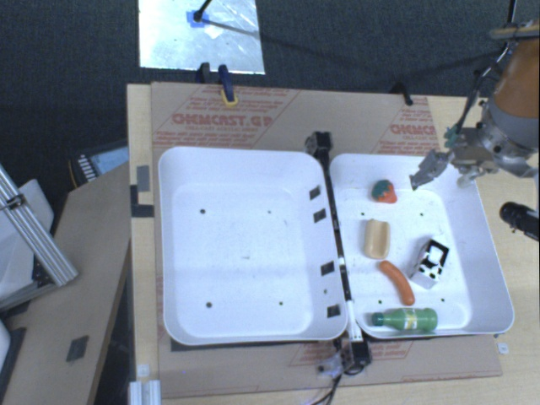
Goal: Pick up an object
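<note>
Bottle (406,318) lies in right bin (485,226), nearest.

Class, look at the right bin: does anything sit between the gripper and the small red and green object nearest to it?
Nothing visible does. The gripper hangs over the right bin's far edge, and the red and green object lies just to its left on bare white floor. The tan block lies nearer the camera, off that line.

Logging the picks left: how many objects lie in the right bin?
5: a red-green toy at the back, a tan block mid-bin, an orange sausage, a black-white box beside it, a green bottle in front.
</note>
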Available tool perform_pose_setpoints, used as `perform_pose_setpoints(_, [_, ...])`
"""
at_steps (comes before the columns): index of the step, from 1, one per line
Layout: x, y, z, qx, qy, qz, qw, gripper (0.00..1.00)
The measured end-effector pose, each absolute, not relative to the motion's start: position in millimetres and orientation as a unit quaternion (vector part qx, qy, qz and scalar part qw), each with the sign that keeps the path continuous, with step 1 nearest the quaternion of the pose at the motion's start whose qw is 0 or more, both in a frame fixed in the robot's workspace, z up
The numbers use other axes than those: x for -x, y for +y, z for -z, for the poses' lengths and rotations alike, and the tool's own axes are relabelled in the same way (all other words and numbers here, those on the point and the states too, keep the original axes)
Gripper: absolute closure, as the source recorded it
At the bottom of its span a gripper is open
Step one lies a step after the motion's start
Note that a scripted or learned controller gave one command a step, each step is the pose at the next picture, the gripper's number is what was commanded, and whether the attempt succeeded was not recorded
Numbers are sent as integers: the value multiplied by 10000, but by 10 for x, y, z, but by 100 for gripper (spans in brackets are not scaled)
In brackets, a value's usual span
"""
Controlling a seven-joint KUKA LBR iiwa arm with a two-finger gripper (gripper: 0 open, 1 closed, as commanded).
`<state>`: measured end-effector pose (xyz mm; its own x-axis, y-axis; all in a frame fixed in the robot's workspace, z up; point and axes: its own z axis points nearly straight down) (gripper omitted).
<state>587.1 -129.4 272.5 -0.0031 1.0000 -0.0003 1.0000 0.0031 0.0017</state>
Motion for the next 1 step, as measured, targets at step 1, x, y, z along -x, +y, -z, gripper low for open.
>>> perform_pose_setpoints(1, [-5594,-1234,-3660,-7051,7090,-37,52,0])
